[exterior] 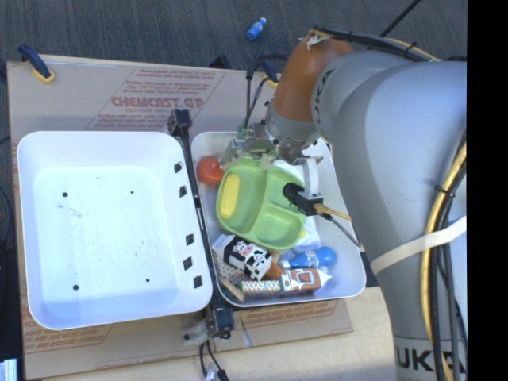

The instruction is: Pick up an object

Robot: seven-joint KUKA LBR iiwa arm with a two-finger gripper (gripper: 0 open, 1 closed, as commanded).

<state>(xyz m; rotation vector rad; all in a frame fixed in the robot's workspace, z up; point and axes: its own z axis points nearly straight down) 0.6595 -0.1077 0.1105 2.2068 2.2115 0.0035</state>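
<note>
Single arm (381, 133) reaching in from the right over the right bin (349, 280). The gripper (262, 145) sits low over the bin's far edge, its tip lost among cables and bracketry; whether it is wide, narrow or holding anything cannot be told.

Directly on the near side of the gripper, touching or almost touching it, lies the green tray (258, 201), a pale green divided dish with a yellow piece (228, 197) in its left compartment. Its long axis runs roughly from the bin's far-left toward the near-right. An orange ball (209, 170) rests just beside the tray at the bin's far-left corner. A cow-print toy (248, 257), a blue toy (311, 257) and a small carton (298, 280) crowd the near edge, well apart from the gripper.

Judgement: the tray and the ball are the nearest candidates; the tray lies toward the near edge from the gripper, the ball toward the left wall. The left bin (32, 213) carries nothing relevant.
</note>
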